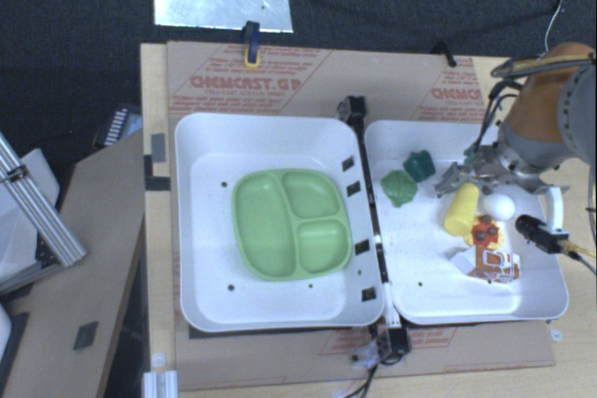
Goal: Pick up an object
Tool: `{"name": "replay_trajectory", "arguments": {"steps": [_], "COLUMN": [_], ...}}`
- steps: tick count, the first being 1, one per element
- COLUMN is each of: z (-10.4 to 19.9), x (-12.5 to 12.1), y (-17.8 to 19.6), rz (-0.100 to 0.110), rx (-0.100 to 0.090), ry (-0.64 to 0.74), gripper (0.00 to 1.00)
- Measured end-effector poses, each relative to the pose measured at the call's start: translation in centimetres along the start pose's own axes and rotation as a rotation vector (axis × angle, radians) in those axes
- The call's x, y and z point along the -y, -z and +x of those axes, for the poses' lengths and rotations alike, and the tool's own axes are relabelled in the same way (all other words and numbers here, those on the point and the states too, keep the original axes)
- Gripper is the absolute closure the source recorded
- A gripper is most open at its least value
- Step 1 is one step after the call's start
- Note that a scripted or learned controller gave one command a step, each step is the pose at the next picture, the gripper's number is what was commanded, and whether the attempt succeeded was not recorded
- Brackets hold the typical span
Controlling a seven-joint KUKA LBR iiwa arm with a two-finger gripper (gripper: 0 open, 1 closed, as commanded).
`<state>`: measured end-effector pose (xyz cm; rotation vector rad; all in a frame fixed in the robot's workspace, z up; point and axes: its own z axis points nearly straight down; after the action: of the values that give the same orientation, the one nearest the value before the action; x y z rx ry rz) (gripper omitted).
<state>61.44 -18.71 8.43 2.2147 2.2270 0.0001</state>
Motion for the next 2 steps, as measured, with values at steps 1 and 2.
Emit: {"name": "replay_trajectory", "arguments": {"steps": [1, 2], "z": [0.0, 1.0], "x": [-0.1, -0.4], "y": [1.1, 6.2], "rz": [-0.004, -0.006], "rx": [0.001, 0.001], "ry": [0.002, 0.000], "gripper": [1.00, 1.00]}}
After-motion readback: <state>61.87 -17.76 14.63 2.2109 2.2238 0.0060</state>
